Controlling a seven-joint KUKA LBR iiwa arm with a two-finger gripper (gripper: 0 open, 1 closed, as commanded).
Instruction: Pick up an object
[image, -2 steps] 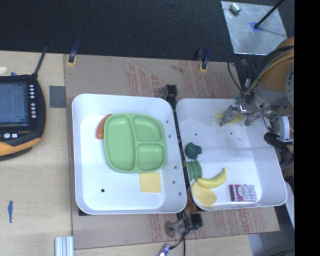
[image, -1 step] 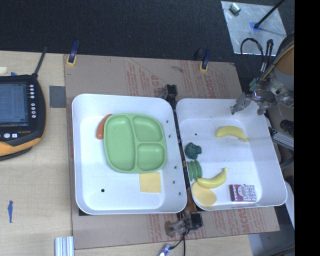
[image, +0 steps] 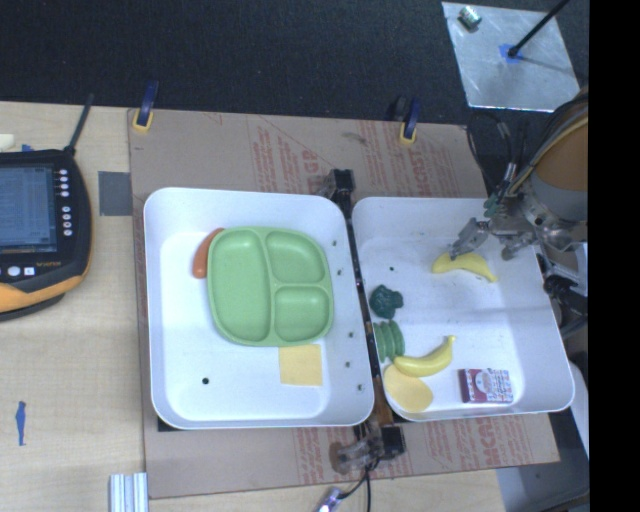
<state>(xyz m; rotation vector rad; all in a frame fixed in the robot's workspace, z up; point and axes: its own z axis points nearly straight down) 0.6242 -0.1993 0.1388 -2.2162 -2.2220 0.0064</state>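
Two bins sit side by side on the bench: in the left bin (image: 170, 300) a divided plate (image: 270, 286) lies in the middle, with a small sausage-shaped thing (image: 202, 254) tucked against its left edge and a flat square slice (image: 301, 365) just in front of it. In the right bin (image: 530, 330), a banana (image: 465, 265) lies toward the back with the gripper (image: 488, 240) just above it, while a broccoli piece (image: 385, 299), a ridged vegetable (image: 388, 337), a second banana (image: 425, 358), a round slice (image: 409, 391) and a small packet (image: 485, 385) lie nearer the front. A handheld screen unit (image: 35, 230) rests on the bench well left of both bins.
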